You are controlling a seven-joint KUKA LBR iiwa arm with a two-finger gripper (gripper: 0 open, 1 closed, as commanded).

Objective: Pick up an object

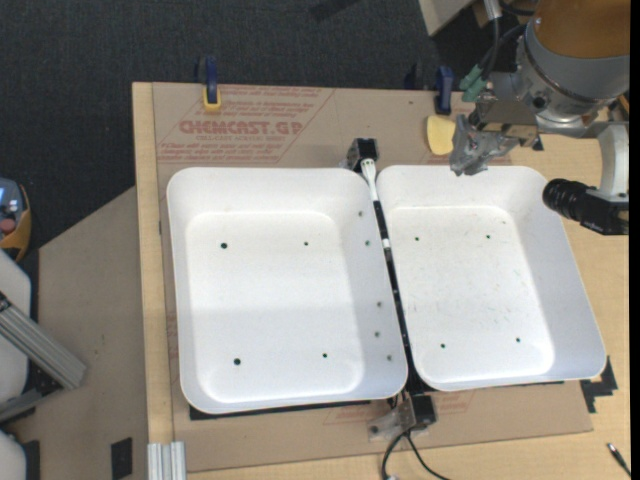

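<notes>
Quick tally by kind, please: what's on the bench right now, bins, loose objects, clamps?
White bins: 2, left and right
Yellow objects: 1, on the board just beyond the right bin, beside the gripper
Blue clamps: 2, and
Total: 5

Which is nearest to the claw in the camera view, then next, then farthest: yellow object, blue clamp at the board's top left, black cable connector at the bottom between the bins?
Measured from the claw:
1. Yellow object, just left of it on the board, above the right bin.
2. Blue clamp, far left on the board's top edge.
3. Black cable connector, at the bottom edge between the bins.
</notes>
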